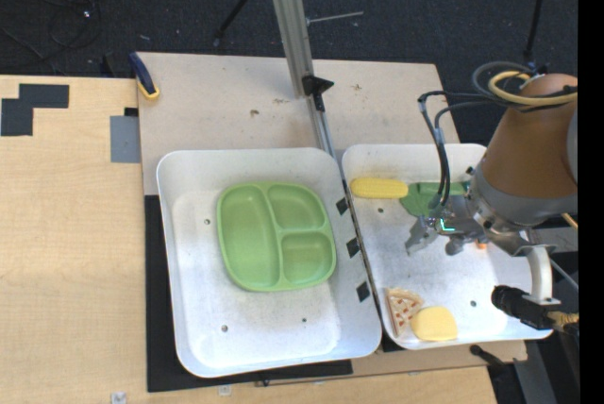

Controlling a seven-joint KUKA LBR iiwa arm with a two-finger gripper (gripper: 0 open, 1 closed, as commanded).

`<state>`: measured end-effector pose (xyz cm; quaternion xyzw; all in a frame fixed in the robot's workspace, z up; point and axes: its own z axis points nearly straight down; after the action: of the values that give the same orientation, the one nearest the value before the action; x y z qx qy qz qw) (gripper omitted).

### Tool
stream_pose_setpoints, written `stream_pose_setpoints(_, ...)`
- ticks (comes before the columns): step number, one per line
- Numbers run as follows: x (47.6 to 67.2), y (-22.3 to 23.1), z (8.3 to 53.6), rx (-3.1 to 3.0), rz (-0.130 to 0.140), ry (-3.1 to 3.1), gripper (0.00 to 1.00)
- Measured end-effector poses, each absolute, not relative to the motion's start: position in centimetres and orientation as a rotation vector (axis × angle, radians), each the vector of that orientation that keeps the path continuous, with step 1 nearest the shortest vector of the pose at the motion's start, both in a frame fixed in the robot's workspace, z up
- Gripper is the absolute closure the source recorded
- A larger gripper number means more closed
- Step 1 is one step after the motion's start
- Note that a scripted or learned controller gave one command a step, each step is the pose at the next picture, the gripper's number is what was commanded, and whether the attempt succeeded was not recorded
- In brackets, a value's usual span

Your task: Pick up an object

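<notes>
Yellow corn cob (379, 189) lies near the right bin's (472, 322) far-left corner; the fingers (415, 240), spread and empty, should straddle it squarely before closing.

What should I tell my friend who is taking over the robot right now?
Gripper: low over the right bin, nothing seen held.
Right bin: corn cob at the far left, pizza slice and yellow round piece at the near edge, something green partly hidden behind the gripper.
Left bin: green divided plate.
Done: nothing picked up.
Left: grasp one object and lift it.
</notes>
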<state>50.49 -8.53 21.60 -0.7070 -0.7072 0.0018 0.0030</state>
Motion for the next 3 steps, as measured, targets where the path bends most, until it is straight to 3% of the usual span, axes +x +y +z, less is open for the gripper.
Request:
stream_pose_setpoints(1, 50.5, -8.5, 21.7, -2.218, 0.003, -2.219, 0.0)
stream_pose_setpoints(3, 49.5, -8.9, 9.3, -2.22, 0.004, -2.216, 0.0)
